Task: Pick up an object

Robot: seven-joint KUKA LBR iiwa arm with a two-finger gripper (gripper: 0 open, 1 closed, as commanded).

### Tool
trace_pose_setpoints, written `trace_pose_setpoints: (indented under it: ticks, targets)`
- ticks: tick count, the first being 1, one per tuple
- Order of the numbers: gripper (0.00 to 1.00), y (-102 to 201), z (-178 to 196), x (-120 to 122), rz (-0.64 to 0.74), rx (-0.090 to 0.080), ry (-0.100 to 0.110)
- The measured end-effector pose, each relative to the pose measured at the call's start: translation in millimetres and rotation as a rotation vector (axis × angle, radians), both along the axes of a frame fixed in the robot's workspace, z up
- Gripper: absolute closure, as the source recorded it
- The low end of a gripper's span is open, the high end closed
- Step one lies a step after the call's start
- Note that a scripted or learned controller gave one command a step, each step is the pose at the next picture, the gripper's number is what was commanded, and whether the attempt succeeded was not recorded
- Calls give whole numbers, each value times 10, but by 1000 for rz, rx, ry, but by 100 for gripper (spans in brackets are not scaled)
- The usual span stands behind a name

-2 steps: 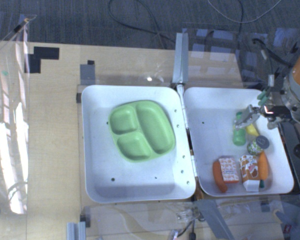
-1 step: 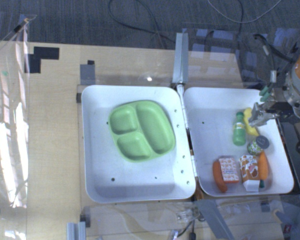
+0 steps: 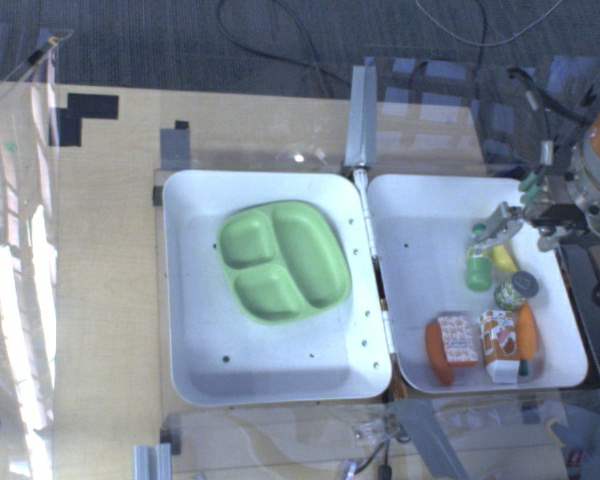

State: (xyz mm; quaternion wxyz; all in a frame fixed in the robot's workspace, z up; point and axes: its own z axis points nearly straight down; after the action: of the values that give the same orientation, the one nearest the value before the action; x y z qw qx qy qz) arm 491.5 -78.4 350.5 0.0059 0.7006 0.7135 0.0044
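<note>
The green bottle (image 3: 477, 268) lies just below the pincer (image 3: 497, 224), inside the right bin (image 3: 420, 268), so a short descent reaches it. The pincer looks spread and pinches nothing.

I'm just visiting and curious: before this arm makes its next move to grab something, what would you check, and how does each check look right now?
1. Gripper over the right white bin, where the objects lie: ok.
2. Something already held between its fingers: cannot tell.
3. Nearest target, the small green plastic bottle, is in plain sight just below the gripper: ok.
4. Room around that bottle: not ok; a yellow object lies right against it.
5. The other items, an orange-and-white carton and a round grey-lidded piece, sit crowded together: not ok.
6. Green divided plate in the left white bin lies away from the arm's path: ok.
</note>
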Motion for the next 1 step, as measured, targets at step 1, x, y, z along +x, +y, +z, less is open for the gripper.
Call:
trace_pose_setpoints:
  ticks: [1]
  targets:
    - [0,104,78,-27,-376,4,7]
